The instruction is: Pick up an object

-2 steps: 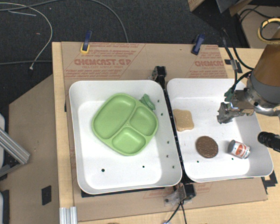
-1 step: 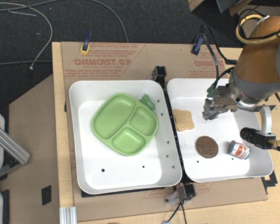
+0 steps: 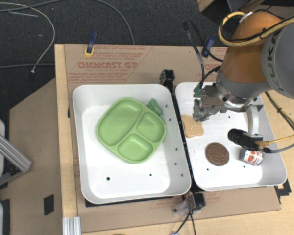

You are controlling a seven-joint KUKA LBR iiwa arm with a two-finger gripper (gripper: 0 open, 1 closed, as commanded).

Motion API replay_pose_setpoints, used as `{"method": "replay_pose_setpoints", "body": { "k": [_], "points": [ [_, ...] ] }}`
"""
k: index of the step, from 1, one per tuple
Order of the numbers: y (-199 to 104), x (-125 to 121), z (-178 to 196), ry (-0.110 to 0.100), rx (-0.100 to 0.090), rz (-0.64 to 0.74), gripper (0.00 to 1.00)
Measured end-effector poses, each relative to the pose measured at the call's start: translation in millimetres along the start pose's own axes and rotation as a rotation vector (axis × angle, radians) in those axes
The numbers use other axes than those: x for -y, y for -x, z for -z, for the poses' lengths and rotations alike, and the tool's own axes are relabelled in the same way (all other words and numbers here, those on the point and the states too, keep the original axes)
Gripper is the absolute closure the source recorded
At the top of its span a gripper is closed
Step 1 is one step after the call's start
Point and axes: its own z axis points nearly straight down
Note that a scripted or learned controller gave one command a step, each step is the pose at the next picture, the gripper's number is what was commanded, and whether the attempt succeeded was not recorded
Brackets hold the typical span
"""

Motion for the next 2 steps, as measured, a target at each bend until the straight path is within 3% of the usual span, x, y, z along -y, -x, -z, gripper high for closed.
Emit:
{"method": "replay_pose_setpoints", "body": {
  "k": [2],
  "points": [
    [-97.8,-30.3,-9.2,0.002,0.000,-0.001,1.00]
  ]
}}
